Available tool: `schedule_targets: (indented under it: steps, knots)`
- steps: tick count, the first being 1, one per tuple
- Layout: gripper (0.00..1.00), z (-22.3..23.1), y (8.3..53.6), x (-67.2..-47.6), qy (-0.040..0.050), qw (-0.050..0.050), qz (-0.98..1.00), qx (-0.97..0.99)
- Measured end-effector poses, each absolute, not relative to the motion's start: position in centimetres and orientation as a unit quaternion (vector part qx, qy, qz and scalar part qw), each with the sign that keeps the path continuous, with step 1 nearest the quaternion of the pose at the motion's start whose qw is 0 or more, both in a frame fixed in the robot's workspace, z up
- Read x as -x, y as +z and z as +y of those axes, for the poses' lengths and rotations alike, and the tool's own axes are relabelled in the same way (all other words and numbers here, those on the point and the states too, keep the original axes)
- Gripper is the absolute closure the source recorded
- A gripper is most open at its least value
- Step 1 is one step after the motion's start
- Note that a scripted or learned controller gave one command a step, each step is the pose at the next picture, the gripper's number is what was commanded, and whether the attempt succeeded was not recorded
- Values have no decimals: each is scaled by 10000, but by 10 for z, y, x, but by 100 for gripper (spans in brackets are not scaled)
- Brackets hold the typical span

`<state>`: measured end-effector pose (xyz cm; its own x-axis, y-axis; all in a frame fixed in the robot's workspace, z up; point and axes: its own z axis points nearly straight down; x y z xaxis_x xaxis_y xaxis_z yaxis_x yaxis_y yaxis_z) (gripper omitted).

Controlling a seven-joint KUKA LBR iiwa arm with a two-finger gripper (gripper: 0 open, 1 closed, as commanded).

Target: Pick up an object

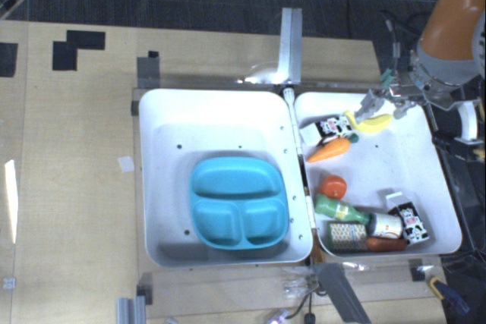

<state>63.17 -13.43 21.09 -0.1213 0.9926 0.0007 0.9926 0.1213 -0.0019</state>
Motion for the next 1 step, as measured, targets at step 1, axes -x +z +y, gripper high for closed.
schedule_targets:
  steps: [1]
  knots:
    - [0, -155, 121, -670, -70, -126, -7843, 6202]
